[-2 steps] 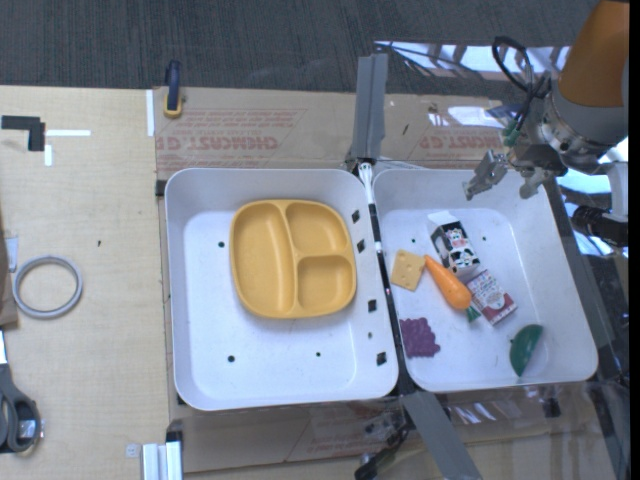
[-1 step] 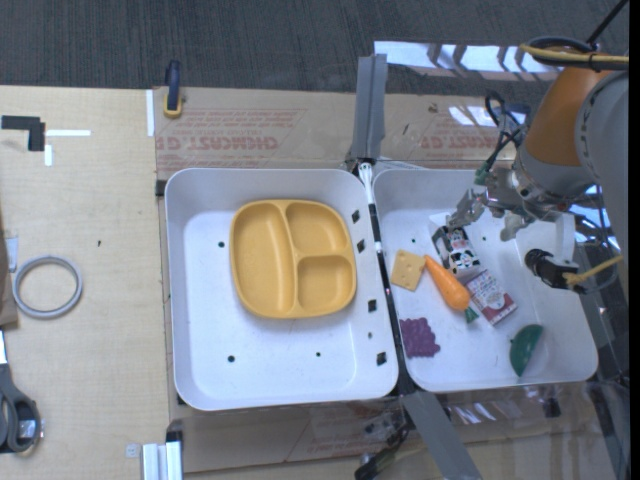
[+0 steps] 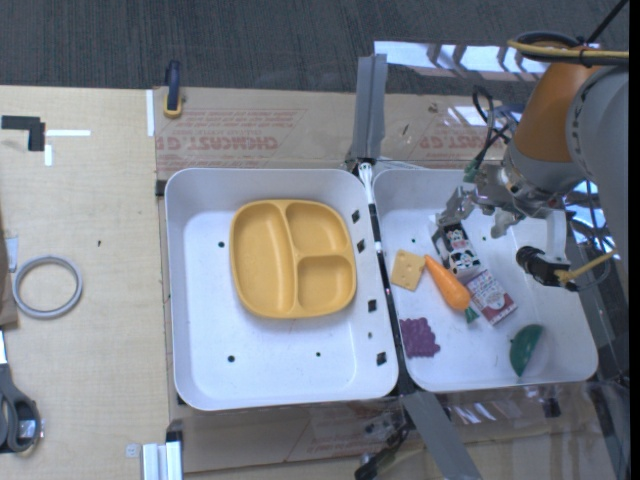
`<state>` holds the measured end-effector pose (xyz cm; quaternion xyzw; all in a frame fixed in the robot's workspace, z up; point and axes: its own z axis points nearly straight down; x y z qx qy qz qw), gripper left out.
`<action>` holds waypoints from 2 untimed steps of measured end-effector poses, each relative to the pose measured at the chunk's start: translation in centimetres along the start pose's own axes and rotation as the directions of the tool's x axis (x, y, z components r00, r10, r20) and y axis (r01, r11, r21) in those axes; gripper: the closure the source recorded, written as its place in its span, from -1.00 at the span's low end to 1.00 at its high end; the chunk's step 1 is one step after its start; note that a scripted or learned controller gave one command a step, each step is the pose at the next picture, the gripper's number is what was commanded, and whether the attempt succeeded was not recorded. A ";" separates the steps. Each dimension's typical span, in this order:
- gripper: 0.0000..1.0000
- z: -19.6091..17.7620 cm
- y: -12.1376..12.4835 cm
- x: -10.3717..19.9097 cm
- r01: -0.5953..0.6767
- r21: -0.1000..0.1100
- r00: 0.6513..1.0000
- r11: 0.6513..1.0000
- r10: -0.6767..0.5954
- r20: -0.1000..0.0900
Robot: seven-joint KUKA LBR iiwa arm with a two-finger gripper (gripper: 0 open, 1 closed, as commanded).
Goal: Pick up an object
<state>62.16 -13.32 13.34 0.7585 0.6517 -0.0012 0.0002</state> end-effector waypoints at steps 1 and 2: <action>-1.00 4.3 -2.2 1.8 -0.120 0.003 0.993 0.993 0.120 0.000; 1.00 3.4 -2.2 1.8 -0.118 0.004 0.993 0.993 0.118 0.002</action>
